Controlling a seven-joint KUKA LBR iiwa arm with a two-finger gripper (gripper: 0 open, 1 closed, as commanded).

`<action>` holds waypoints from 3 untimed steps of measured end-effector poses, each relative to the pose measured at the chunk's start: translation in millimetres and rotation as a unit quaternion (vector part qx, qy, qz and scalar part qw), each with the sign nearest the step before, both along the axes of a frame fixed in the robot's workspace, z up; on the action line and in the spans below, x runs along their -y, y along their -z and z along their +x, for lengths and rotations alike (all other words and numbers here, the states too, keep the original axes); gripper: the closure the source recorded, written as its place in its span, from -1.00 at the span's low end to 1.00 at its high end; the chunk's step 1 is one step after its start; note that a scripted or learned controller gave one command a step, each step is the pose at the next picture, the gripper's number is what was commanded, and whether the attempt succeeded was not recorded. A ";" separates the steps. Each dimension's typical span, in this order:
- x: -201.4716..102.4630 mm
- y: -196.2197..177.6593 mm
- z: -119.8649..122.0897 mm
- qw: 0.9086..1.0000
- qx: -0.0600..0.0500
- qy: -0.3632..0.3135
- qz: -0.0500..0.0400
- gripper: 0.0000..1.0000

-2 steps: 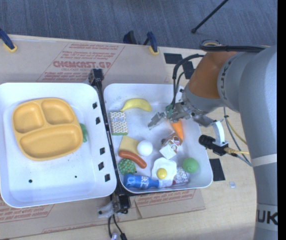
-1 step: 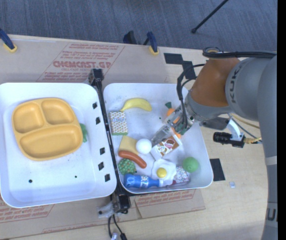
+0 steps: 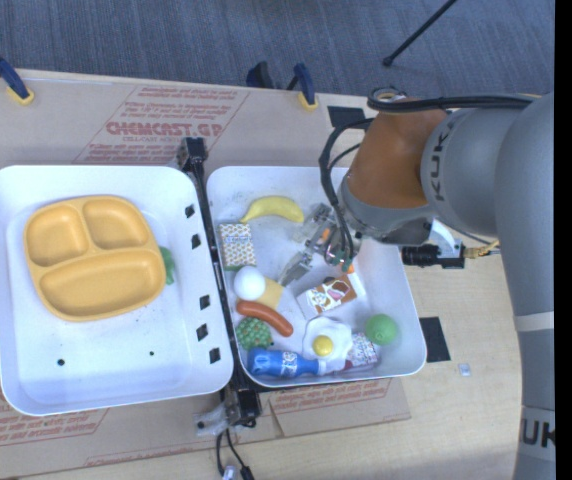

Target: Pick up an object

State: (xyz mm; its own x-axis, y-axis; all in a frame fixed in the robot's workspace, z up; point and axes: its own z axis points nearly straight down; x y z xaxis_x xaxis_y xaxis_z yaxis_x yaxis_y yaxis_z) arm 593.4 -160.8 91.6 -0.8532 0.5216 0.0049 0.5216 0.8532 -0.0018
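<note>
The claw hangs low in the right white plastic bin with its fingers spread and nothing between them, just above and beside the small red-and-white printed carton at the bin's middle. The carton is judged light, stiff-sided and easily tipped, best pinched across its two flat faces. Room is tight: a white egg-shaped ball and red plastic sausage crowd its left, a fried-egg toy and green ball lie below, while the yellow plastic banana lies apart above.
</note>
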 end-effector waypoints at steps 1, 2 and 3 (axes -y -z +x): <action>-21.0 -1.5 33.6 0.998 0.001 -0.066 0.000 -1.00; -23.1 -0.8 38.5 0.986 0.003 -0.169 -0.001 -1.00; -35.2 -0.9 51.0 0.964 -0.003 -0.265 0.000 -1.00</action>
